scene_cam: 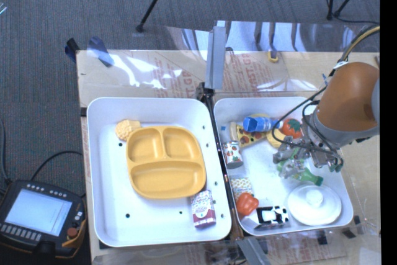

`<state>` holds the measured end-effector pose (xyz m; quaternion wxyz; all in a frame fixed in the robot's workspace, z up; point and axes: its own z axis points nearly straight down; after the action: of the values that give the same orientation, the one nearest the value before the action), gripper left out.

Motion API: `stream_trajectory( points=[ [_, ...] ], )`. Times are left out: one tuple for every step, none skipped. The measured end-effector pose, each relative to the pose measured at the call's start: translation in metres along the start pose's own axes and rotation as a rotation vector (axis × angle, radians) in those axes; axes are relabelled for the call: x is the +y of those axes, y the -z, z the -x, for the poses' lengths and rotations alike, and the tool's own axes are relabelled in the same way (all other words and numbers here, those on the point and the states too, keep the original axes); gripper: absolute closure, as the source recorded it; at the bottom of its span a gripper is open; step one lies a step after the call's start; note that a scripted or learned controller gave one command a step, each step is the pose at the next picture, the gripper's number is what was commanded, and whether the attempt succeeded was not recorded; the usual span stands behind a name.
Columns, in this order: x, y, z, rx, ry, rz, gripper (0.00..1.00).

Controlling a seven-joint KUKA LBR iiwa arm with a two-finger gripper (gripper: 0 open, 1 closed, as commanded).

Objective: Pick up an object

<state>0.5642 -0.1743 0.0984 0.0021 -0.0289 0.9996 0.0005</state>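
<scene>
My gripper [299,161] hangs low over the right side of the right bin [280,102], under the arm's orange band [347,96]. A green object [308,177] lies just below and to the right of it, partly hidden by the gripper, and I cannot tell whether the two touch. Close by are an orange tomato-like toy [290,128], a blue bottle [257,124], a pizza slice [245,137] and a white lidded bowl [314,203].
The right bin also holds a small can [233,154], a checkered piece [240,184], a red pepper [247,203] and a black-and-white item [272,215]. In the left bin [105,195] are a yellow divided tray [166,161], a yellow waffle-like piece [127,128] and a red carton [203,208].
</scene>
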Motion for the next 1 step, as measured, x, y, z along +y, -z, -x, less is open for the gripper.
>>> stream_trajectory(
  points=[
    [0.0421, 0.1381, 0.0024, -0.004, -0.307, -0.002, 1.0]
  ],
)
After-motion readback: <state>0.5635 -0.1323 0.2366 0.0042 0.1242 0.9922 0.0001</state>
